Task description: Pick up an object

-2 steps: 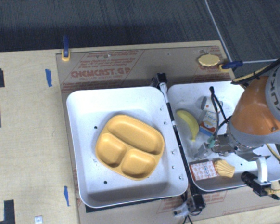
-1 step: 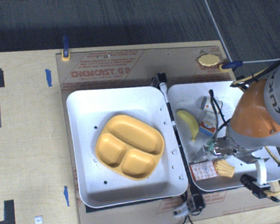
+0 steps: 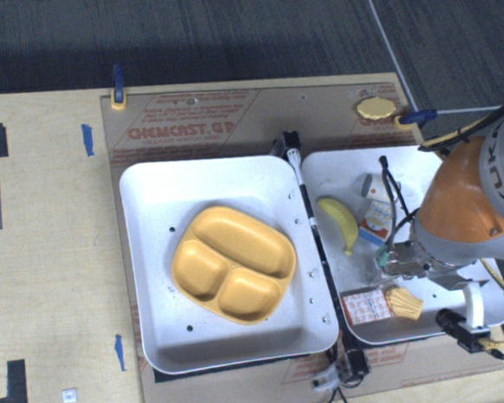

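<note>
Well left of the tool (image 3: 403,263), across the divider: a left bin (image 3: 151,248) carrying a big yellow three-compartment tray (image 3: 232,263). Closer, the right bin (image 3: 423,161), with the grey-and-orange arm (image 3: 465,201) reaching low over its middle. Just left of the tool, a banana (image 3: 340,221); just beyond it, a small white carton (image 3: 375,204); just nearer the camera, a red-and-white packet (image 3: 364,306) touching a ridged tan snack piece (image 3: 404,302). Hidden under the wrist, so cannot tell whether spread or closed, nor whether gripping anything. Likely trouble: crowded items, so a descent could land between two, nudge the carton aside, or pinch the flat packet's edge and slip off. Also a risk of snagging the loose black cable (image 3: 393,195).
</note>
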Robot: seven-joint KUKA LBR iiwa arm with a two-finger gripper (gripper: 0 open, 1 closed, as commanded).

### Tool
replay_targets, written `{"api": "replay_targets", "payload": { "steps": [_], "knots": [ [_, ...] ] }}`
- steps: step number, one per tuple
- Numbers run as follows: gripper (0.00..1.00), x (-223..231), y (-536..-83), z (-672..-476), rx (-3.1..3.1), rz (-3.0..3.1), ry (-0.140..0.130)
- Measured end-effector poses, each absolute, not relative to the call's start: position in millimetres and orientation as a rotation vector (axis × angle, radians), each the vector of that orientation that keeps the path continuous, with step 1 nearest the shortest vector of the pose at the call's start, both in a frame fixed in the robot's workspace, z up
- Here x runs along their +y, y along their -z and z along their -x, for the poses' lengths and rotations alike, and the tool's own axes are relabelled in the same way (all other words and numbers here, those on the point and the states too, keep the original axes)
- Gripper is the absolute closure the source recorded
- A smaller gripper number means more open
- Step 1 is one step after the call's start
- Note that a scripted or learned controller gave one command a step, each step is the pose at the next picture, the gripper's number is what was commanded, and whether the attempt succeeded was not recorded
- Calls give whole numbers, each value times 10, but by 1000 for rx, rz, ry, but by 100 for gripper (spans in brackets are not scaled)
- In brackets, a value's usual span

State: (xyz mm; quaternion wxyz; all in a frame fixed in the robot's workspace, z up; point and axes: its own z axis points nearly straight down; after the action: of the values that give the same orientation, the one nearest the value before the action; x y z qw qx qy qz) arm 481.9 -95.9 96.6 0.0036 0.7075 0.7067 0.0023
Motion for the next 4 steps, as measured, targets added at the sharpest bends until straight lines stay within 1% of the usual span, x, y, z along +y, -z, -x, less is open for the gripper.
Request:
{"api": "replay_targets", "payload": {
  "steps": [1, 2, 3, 4],
  "knots": [
    [0, -960, -966, -4818, 2215, -2218, -7],
    [0, -1011, -858, -4799, 2223, -2222, -3],
    [0, -924, -860, -4805, 2218, -2220, -3],
    [100, -928, -967, -4822, 2214, -2217, -7]
  ]
}}
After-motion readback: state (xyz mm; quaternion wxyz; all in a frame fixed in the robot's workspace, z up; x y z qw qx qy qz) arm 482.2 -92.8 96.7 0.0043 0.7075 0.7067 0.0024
